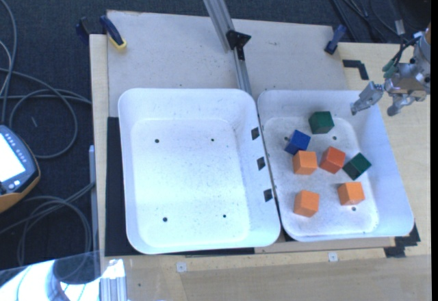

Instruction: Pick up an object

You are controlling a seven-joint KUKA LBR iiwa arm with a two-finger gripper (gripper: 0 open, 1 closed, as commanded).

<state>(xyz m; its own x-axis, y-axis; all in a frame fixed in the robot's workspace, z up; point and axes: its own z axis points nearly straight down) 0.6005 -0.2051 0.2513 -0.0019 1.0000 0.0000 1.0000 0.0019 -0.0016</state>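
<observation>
The gripper (383, 102) hovered over the right bin's (393, 176) far right rim, fingers spread and empty. The blocks clustered mid-bin, the green block (320, 122) nearest, so it probably sat high, ready to descend.

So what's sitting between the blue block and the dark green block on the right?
Two orange blocks sit between the blue block and that green block, seen from the overhead camera.
</observation>
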